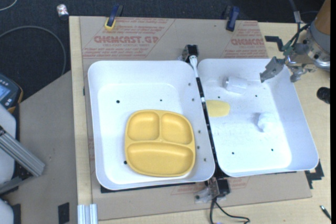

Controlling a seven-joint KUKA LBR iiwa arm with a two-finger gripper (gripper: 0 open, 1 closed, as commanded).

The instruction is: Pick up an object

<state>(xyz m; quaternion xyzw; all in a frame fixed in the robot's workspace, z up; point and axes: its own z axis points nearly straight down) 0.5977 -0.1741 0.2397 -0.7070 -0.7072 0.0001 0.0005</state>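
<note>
My gripper (282, 72) hangs over the far right corner of the right bin (294, 157), open, with nothing between its fingers. In that bin lie a clear whitish object (234, 83) near the back, a flat yellow piece (217, 108) against the left wall, and a small white lump (264, 122) toward the middle right. The whitish object lies to the left of the gripper, apart from it. A yellow divided plate (160, 142) rests in the left bin (105, 113).
Both bins sit on a cardboard sheet (136, 39) held by clamps (112, 17) at the back edge. A black-and-white clip (191, 53) sits where the bins meet at the back. Cables trail from the arm at the upper right.
</note>
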